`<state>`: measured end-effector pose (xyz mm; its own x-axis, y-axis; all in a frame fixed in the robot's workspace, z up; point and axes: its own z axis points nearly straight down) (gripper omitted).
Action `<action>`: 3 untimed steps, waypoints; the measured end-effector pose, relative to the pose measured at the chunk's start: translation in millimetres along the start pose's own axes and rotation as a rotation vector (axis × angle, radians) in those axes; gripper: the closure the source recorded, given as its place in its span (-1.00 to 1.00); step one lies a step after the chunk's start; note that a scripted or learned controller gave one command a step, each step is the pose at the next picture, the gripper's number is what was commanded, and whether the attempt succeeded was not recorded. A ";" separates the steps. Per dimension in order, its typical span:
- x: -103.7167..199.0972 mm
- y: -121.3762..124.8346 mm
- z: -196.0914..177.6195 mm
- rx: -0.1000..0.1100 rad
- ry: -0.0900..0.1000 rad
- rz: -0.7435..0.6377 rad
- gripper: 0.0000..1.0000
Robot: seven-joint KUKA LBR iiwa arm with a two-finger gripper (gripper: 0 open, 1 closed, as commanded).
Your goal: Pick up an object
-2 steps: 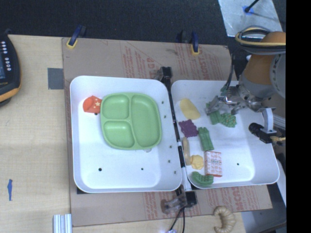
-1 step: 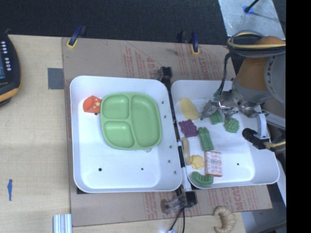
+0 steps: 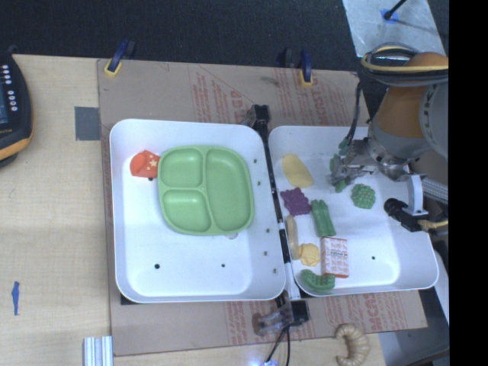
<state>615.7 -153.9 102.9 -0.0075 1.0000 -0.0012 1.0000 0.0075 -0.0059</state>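
My gripper hangs low over the back of the right bin, at the end of the grey arm with its orange band. Something green shows at its tip, and I cannot tell whether it is held. A round green bumpy piece lies just to its right. To its left are a yellow piece, purple grapes and a long green vegetable. Nearer the front lie a small yellow piece, a red and white carton and a green piece.
The left bin holds a green divided plate and a red piece by its back left corner. A black part reaches over the right bin's right rim. Blue clamps grip the board's far edge. A control pendant lies far left.
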 end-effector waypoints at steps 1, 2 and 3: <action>36.4 -92.7 -68.2 0.000 0.003 0.005 1.00; 109.4 -35.1 -90.6 -0.009 0.002 -0.004 1.00; 171.5 -55.3 -114.9 -0.003 0.002 -0.005 1.00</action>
